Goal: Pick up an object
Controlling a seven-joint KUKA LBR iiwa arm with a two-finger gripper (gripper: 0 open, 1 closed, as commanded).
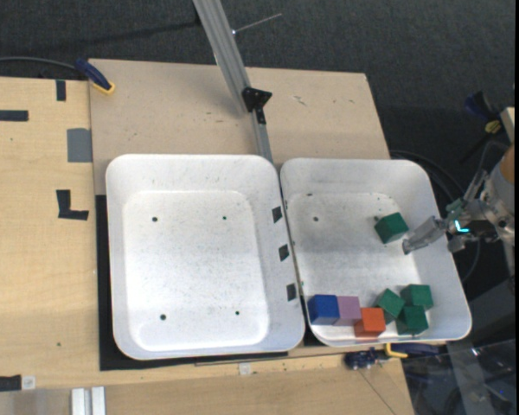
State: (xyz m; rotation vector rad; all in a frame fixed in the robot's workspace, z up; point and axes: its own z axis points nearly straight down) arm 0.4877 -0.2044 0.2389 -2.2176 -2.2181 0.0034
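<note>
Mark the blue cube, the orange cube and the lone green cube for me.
blue cube (324, 308), camera view, top face.
orange cube (372, 321), camera view, top face.
lone green cube (390, 227), camera view, top face.

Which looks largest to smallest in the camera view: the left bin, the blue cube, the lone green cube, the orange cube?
1. left bin
2. blue cube
3. lone green cube, close to blue, so unsure
4. orange cube

A wooden bench (199, 102) carries two white bins, left bin (121, 232) beside right bin (346, 171).
</note>
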